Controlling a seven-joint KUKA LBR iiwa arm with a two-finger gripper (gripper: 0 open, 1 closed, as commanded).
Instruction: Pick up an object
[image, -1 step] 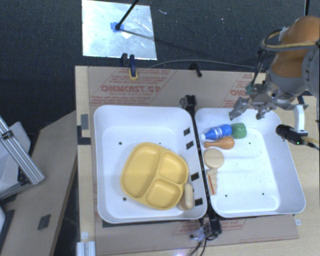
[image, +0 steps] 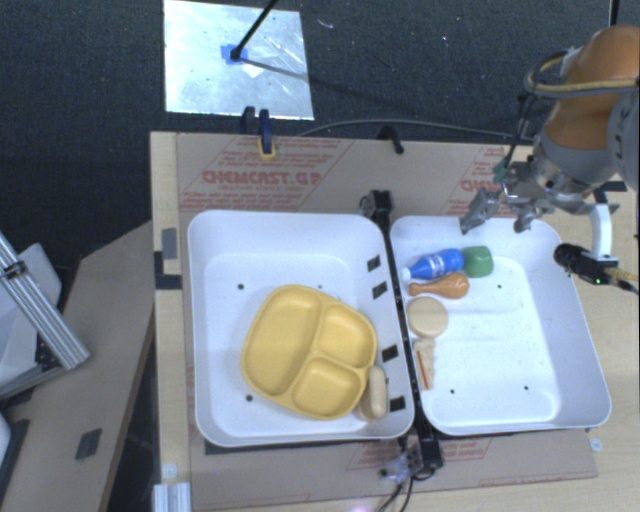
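I am working from the near edge outward. In the right bin (image: 570, 400), the closest things are a thin orange stick (image: 424, 362) and a round tan disc (image: 428, 318), both lying hard against the divider at about nine o'clock of that bin. Beyond them, a tan drumstick-shaped toy (image: 443, 287) is touching a blue bottle (image: 434, 265), with a green block (image: 478, 261) just beside the bottle's end at eleven o'clock. I am judging the green block the easiest pick: it is sitting on the cluster's open side. The gripper (image: 500, 205) is hovering over the bin's far rim at twelve o'clock, its fingers spread and carrying nothing. I am planning a short descent towards six o'clock, avoiding the rim. In the left bin (image: 215, 300), a yellow compartment tray (image: 308, 350) and a pale oblong piece (image: 375, 392) are lying well apart from this work.
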